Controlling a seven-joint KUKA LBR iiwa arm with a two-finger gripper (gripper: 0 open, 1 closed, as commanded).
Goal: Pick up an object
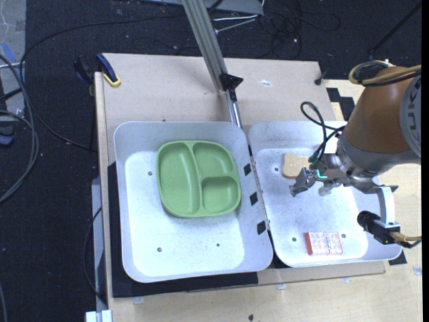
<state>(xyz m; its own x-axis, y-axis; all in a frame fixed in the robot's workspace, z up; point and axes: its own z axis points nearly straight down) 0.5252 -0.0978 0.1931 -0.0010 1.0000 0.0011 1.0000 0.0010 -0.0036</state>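
From above, the gripper (303,182) hung over the right bin (295,243), just beside a tan block (292,165) near the bin's far edge; whether its fingers were open or closed could not be told. A red packet (324,243) lay toward the near edge. The left bin (181,247) held a green tray (198,178).

Wooden bench (167,86) carries two white bins side by side. Left bin (134,247) abuts right bin (268,139). Metal pole (209,42) slants over bench far edge. Blue-yellow clamp (107,71) at bench far-left corner. Black cables (40,79) on dark floor.
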